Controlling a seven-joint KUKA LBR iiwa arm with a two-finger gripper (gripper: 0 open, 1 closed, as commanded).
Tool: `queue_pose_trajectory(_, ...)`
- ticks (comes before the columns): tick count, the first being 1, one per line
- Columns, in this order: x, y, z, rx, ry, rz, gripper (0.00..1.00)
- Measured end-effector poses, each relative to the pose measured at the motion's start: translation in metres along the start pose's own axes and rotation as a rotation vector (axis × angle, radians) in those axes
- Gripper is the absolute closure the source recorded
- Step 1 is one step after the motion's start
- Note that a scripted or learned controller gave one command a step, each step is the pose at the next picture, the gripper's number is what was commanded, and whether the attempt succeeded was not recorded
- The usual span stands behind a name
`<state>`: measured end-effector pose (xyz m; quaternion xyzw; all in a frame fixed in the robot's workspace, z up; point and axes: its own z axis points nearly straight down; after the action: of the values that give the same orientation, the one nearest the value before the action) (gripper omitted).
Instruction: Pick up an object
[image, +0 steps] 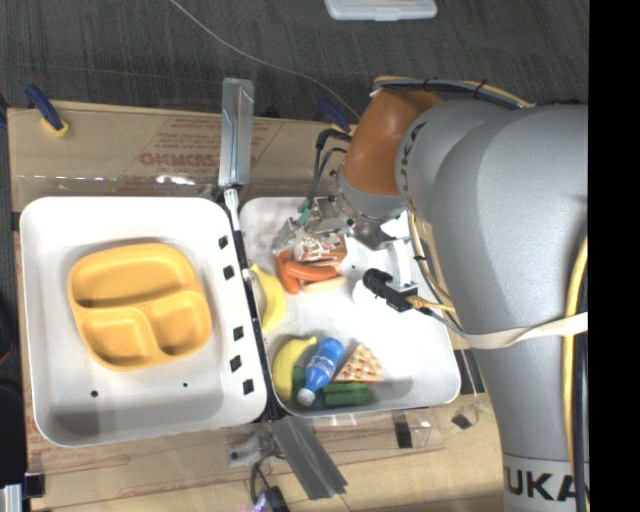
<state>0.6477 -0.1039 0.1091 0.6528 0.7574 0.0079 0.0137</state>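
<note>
From above, the camera view looks down on two white bins side by side on the table (120, 140). The left bin (50, 300) holds a yellow divided tray (140, 303). The grey arm (500, 230) reaches over the right bin (420, 350), its gripper (318, 235) low at the bin's upper left, just above an orange hot dog toy (310, 272). Whether it is grasping anything cannot be told. A yellow piece (268, 298) lies against the bin's left wall. Along the near edge sit a banana (288, 358), a blue bottle (320, 368), a pizza slice toy (360, 367) and a green item (345, 396), close together.
</note>
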Motion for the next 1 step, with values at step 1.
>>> queue_pose_trajectory(1,0.0008,0.0112,-0.0237,0.027,0.011,-0.047,0.0)
